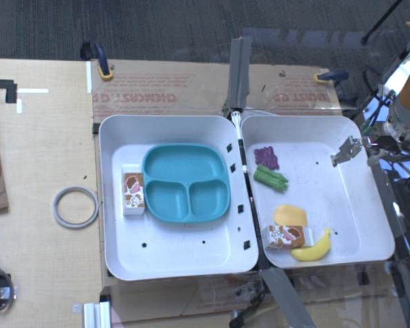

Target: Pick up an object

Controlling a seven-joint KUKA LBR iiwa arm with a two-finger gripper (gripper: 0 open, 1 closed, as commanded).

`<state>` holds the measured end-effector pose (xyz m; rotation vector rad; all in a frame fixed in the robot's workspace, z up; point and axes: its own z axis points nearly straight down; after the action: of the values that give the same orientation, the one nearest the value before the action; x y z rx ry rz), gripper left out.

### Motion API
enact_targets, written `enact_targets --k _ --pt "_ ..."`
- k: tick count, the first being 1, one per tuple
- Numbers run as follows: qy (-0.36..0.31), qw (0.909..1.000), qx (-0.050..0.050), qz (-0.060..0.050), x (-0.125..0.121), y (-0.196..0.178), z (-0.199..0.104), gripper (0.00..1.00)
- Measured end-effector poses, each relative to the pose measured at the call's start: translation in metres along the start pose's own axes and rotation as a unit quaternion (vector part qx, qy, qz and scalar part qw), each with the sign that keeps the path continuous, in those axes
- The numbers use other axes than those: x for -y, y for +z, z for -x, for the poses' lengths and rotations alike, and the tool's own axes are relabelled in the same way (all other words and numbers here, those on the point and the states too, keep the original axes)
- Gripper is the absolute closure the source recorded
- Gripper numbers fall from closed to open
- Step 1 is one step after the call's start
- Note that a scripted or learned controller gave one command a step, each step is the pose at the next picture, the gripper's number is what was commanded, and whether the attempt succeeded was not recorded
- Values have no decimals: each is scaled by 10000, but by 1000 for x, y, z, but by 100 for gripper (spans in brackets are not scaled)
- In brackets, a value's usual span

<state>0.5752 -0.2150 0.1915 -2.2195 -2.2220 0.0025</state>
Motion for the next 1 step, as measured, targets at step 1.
enact_targets --k 1 --pt "176 9998 -4 -11 57 61 -56 0"
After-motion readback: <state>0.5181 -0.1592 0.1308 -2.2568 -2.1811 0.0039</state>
